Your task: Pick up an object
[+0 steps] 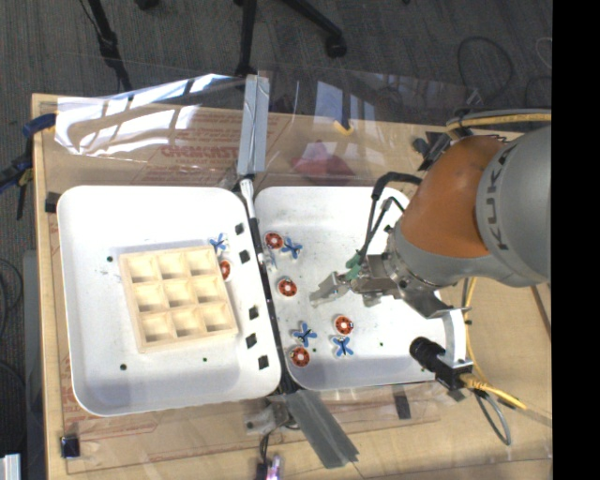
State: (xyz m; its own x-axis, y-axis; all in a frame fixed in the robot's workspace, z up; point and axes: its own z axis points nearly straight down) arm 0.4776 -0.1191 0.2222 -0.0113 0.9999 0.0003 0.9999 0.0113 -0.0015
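Camera view from above takes in the two white bins side by side. Over the right bin (pixel 319 370) the gripper (pixel 328 287) hangs with its jaws a little apart and nothing between them. Red rings (pixel 344 325) and blue jacks (pixel 303 334) lie scattered beneath it — one red ring (pixel 287 288) just beside the fingertips. A wooden grid tray (pixel 178 295) sits in the left bin (pixel 94 375).

A robotics lab. A grey and orange KUKA arm (pixel 487 211) reaches in from 3 o'clock over a wooden bench (pixel 562 375) bearing two white bins (pixel 94 281), fenced at 12 o'clock by clear plastic sheeting (pixel 187 112). Cables (pixel 492 398) trail at 4 o'clock; dark carpet (pixel 422 37) and a chair base (pixel 309 23) lie beyond.
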